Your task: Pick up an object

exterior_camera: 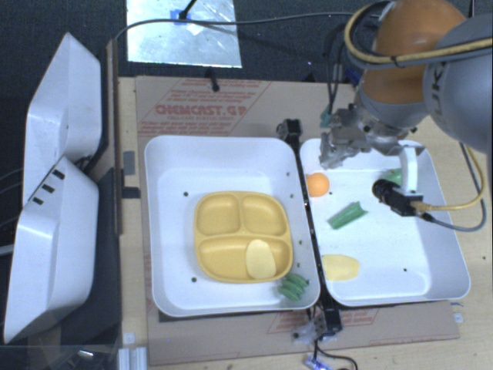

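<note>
A: Which thing is nearest the gripper (337, 154)?

B: The orange ball (317, 184), in the right bin (443, 276), hard by its left wall at about ten o'clock of that bin. It lies just below the gripper, at roughly seven o'clock from it.

A: How will it handle?

B: My guess is light and stiff, likely plastic toy food, smooth and round, so it may roll or squirt out. Take it across the middle, fingers on either side; the wall close by leaves little room on the left.

A: And its look?

B: Small, plain orange, glossy, no stem that I can make out.

A: Other choices?

B: A green pod (347, 215) near the bin's centre, long and narrow, best pinched across its short width. A pale yellow piece (340, 267) at seven o'clock, flat, harder to get under.

A: The fingers?

B: I cannot tell how far apart they stand; the wrist blocks them. I see nothing between them.
</note>
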Motion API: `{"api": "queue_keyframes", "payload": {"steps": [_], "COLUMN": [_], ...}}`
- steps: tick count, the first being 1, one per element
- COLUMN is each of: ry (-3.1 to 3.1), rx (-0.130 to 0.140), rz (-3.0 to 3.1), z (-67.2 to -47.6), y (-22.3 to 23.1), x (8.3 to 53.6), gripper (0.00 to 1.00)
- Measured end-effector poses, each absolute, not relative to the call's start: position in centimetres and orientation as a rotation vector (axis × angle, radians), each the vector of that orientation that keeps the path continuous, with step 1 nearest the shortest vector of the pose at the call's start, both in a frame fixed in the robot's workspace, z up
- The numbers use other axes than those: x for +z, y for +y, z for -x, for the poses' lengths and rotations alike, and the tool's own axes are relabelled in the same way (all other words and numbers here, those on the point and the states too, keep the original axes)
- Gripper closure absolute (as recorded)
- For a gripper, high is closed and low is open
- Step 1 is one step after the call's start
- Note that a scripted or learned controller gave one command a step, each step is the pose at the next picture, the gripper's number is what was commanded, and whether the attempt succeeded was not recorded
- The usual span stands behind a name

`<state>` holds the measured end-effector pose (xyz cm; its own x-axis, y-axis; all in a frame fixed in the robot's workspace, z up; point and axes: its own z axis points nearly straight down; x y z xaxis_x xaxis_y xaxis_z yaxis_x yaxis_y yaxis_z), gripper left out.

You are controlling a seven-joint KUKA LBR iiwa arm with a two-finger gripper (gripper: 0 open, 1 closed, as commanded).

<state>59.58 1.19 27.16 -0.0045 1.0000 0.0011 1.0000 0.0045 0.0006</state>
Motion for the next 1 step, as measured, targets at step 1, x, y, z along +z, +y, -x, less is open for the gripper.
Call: {"api": "queue_keyframes", "payload": {"steps": [1], "ry": [-2.226], "rx": [-0.001], "rz": [2.215], "z": [-58.05], "y": [6.83], "x": [25.61], "gripper": [1.00]}}
